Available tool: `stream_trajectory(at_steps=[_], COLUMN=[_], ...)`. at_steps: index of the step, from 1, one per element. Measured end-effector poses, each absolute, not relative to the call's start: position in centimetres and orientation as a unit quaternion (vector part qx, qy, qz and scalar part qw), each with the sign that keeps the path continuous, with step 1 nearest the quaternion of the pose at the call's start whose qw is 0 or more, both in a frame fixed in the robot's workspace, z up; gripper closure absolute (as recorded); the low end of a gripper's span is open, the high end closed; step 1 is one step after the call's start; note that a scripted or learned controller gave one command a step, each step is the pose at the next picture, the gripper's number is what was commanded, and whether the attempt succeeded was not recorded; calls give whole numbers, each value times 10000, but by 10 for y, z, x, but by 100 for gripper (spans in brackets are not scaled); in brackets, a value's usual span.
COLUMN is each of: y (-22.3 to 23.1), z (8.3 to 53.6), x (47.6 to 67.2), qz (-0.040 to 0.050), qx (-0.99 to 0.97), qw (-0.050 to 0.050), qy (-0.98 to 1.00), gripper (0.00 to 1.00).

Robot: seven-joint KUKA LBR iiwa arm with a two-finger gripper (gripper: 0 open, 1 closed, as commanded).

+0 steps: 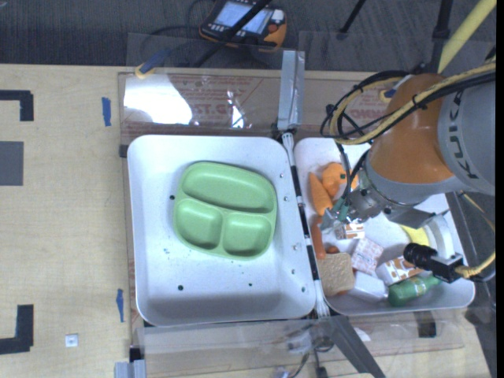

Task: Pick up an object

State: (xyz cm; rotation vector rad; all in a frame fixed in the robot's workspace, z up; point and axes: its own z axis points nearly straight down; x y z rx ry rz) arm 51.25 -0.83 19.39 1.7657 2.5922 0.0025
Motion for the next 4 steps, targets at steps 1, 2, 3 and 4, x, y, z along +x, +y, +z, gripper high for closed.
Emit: stream_trajectory(at_steps=[1, 2, 3, 4], y=[-8, -8, -43, -21], z=[204, 214, 434, 280], x=[514, 515, 480, 575], qz=[13, 17, 2, 2], qx=[5625, 5618, 5477, 4857], qw=[41, 57, 14, 10], qy=[8268, 8272, 8367, 8741], gripper=[100, 100, 100, 100])
